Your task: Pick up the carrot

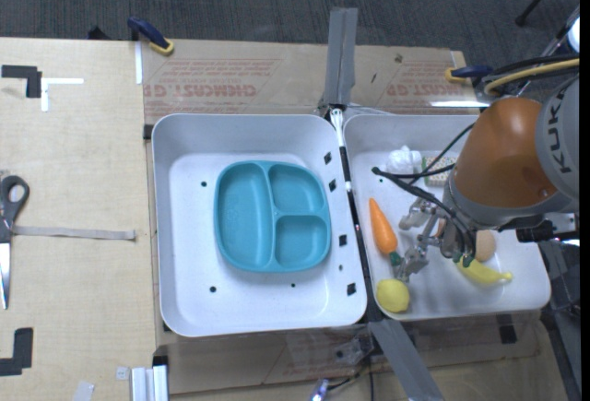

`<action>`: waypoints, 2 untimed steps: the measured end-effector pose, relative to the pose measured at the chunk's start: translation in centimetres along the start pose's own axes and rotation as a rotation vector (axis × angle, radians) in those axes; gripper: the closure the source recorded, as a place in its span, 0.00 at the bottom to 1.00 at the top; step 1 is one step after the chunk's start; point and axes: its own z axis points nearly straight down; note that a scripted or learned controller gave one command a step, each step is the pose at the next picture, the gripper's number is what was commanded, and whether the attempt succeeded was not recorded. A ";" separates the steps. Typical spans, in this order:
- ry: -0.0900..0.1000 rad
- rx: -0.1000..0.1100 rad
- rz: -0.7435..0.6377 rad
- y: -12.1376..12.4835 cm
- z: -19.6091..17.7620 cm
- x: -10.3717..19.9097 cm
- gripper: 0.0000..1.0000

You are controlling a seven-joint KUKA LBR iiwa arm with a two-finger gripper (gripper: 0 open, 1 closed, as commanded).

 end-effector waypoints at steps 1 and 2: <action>-0.009 -0.001 0.164 -0.8 -0.2 1.1 0.00; 0.004 0.001 0.142 0.1 0.1 0.0 0.00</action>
